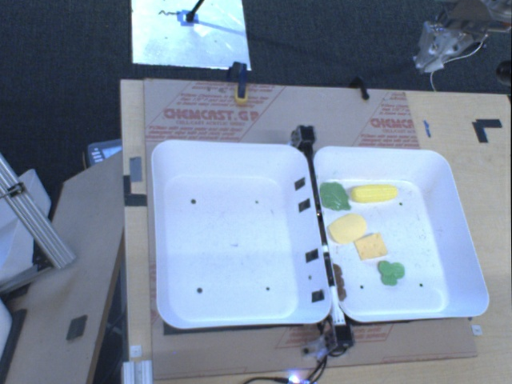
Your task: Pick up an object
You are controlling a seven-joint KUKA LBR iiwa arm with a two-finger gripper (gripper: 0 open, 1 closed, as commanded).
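Left bin [232,238]: at the bench's nine o'clock side.
Right bin [448,238]: touching the left one along a black-clipped seam.
Green leaf [334,196]: ten o'clock in the right bin.
Corn cob [374,193]: twelve o'clock, just beside the leaf.
Yellow lump [347,228]: near centre.
Cracker square [370,246]: touching the lump at five o'clock.
Green sprig [391,272]: six o'clock.
Gripper [448,42]: two o'clock, off the bins; claw state cannot be told.
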